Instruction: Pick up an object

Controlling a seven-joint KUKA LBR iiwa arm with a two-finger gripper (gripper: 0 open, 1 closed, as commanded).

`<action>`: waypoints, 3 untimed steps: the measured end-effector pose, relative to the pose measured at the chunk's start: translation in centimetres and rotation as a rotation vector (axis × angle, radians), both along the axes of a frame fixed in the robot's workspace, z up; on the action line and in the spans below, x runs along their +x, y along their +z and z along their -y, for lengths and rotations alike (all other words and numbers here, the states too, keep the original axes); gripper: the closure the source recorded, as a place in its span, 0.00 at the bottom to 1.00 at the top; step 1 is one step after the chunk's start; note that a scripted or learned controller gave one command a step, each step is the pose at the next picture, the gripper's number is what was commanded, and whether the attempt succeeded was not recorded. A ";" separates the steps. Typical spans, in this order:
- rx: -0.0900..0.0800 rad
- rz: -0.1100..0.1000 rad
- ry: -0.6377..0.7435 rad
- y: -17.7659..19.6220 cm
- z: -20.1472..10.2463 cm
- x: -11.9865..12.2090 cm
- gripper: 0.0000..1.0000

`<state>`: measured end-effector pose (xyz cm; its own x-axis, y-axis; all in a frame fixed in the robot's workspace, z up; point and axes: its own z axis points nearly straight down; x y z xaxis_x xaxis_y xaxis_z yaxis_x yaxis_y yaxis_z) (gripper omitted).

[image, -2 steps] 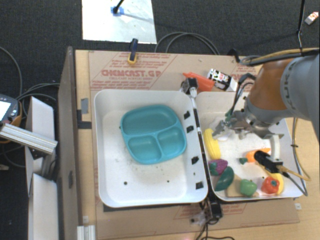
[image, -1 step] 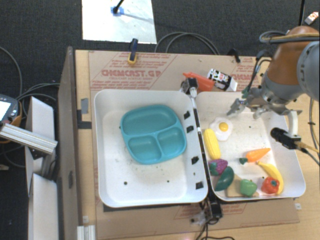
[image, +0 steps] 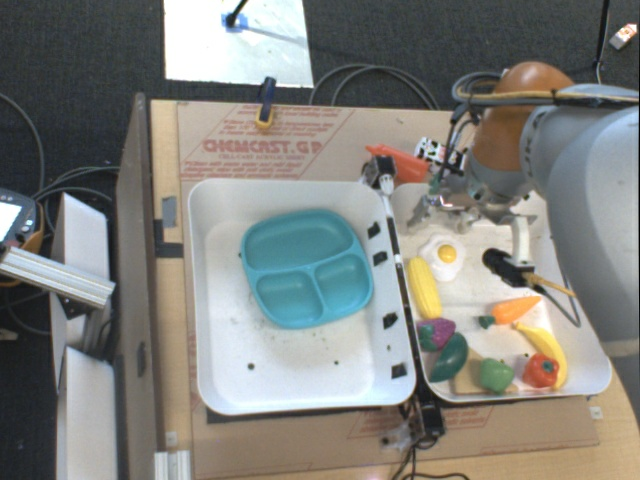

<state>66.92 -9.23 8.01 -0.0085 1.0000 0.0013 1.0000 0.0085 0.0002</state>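
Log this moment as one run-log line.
arm: over right bin | gripper: near egg, nothing seen held | left bin: teal tray

The grey arm (image: 585, 183) reaches in from the right, wrist bent downward.

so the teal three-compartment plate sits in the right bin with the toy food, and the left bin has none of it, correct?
Not quite. The camera view shows the teal three-compartment plate in the left white bin. The toy food, such as the yellow corn cob and the fried egg, lies in the right white bin.
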 end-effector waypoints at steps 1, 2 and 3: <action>-0.002 0.001 -0.008 0.7 1.8 -1.9 0.00; -0.001 0.000 -0.004 0.4 -0.7 -4.1 0.00; -0.004 0.008 -0.004 1.8 -0.5 -3.8 1.00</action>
<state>63.09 -8.78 9.79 -0.0041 1.0000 -0.0026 1.0000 0.0041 0.0086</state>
